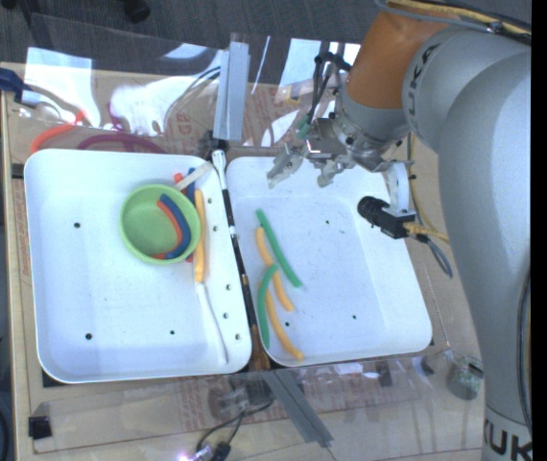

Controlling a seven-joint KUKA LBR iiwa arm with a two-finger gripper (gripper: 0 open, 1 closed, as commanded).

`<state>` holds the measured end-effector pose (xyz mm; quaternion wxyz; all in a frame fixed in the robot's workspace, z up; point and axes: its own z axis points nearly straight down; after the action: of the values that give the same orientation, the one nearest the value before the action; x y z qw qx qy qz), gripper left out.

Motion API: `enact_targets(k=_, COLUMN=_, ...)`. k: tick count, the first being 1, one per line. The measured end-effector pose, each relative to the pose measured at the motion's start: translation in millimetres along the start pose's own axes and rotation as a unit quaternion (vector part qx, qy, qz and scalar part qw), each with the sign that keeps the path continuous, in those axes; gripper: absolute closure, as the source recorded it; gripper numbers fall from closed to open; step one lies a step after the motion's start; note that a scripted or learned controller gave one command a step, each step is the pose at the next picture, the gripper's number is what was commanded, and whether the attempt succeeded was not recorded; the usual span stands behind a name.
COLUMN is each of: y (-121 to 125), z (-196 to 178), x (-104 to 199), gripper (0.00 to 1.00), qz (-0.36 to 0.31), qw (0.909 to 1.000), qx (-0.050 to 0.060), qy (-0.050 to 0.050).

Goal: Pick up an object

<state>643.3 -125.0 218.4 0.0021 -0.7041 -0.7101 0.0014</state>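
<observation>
Risk first: my claw (305, 168) hangs spread wide, holding nothing, over the far edge of the right bin (389, 286), well apart from the thin green strip (278, 250) and orange strips (275, 281). They lie flat and crowded near the left wall, so my fingers could skid off. Their long axes run from the far-left toward the near-right.

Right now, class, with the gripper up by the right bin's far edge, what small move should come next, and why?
Probably bring the gripper toward the green and orange strips in the right bin: it hangs open over the far edge, holding nothing.
</observation>
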Motion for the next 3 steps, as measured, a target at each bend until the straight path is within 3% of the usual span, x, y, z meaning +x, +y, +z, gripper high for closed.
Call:
enact_targets(k=1, y=-30, z=127, x=-2, gripper=0.00, qz=0.031, qw=0.9995, qx=-0.001, qy=-0.001)
enact_targets(k=2, y=-29, z=116, x=-2, gripper=1.00, qz=0.029, qw=0.9996, qx=-0.001, qy=-0.001)
enact_targets(k=3, y=-29, z=116, x=-2, gripper=0.00, qz=0.028, qw=0.9996, qx=-0.001, qy=-0.002)
